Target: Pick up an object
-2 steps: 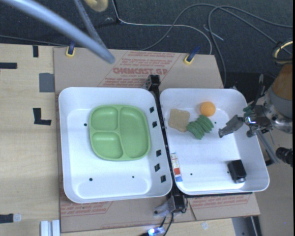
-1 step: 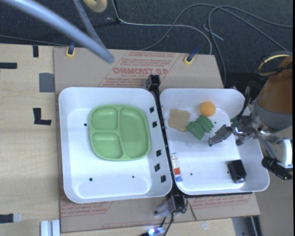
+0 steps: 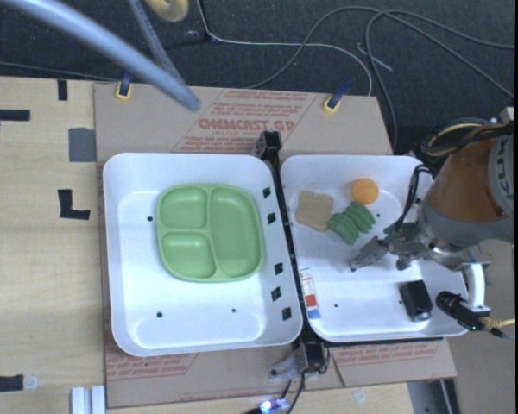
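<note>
In the right bin (image 3: 363, 317) lie a tan, bread-like piece (image 3: 314, 210), a green ribbed object (image 3: 351, 220) touching its right side, and a small orange ball (image 3: 363, 190) just behind the green one. My gripper (image 3: 363, 258) reaches in from the right and hangs low over the bin's middle, just in front of the green object and a little to its right. Nothing shows in its grasp. The grey arm with its orange band (image 3: 468, 185) covers the bin's right edge.
The left bin (image 3: 129, 317) holds a green divided plate (image 3: 211, 232). A black divider (image 3: 282, 231) runs between the bins. Both stand on a cardboard sheet (image 3: 242, 119). Cables cross the dark floor behind, and a black part of the wrist (image 3: 415, 299) hangs over the right bin's front.
</note>
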`<state>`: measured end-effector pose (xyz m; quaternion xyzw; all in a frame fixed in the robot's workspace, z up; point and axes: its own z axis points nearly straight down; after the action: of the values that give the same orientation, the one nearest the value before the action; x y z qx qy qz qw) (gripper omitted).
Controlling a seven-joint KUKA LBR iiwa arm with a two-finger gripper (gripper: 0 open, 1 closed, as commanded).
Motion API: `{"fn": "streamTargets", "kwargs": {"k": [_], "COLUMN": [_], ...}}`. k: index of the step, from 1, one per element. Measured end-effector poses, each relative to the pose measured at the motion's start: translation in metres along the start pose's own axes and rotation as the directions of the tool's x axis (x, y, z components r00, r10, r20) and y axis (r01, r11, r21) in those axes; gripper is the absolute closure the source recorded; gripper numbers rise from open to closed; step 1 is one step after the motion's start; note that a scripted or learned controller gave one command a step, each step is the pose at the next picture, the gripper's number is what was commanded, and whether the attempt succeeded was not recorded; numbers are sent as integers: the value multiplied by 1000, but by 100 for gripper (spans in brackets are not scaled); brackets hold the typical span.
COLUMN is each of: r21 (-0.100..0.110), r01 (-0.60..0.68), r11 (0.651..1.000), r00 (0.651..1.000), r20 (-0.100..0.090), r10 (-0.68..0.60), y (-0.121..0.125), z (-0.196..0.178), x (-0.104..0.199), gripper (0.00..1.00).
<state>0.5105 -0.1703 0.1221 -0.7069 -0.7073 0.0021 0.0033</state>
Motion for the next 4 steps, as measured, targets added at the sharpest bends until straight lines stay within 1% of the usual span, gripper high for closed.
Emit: {"fn": "streamTargets", "kwargs": {"k": [1,2,3,4], "r21": [-7,-10,-10,-12], "r01": [0,0,-1,-1], "r11": [1000,1000,1000,1000], "r00": [1000,1000,1000,1000], "r20": [4,5,3,4], "r10": [0,0,1,1], "y": [0,1,-2,-2], "z": [39,26,-19,-77], "x": [0,0,-8,-17], "gripper": [0,100,100,100]}}
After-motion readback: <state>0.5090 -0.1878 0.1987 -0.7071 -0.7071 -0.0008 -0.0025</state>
